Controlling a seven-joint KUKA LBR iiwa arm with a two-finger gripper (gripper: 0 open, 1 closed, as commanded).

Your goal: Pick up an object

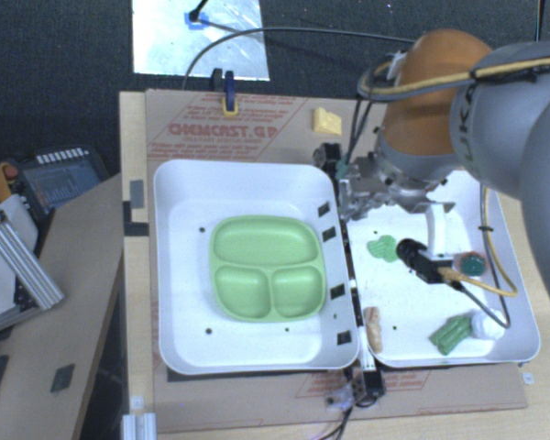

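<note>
Small green piece (381,247) lay in the right bin (408,305), close to its left wall.
The gripper (352,200) hung just behind it, apart, by that wall; open or closed, I couldn't tell. Bare floor stretched frontward.

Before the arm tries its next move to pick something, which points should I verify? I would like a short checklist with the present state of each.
1. Things to pick in the right bin: ok; small green piece, teal ball, green-and-white object, tan stick.
2. Claw over a target: not ok; it hangs at the divider, beside the small green piece.
3. Claw free of load: cannot tell.
4. Tan stick easy to grasp: probably not ok; it lies along the divider.
5. Green tray flat in left bin: ok.
</note>
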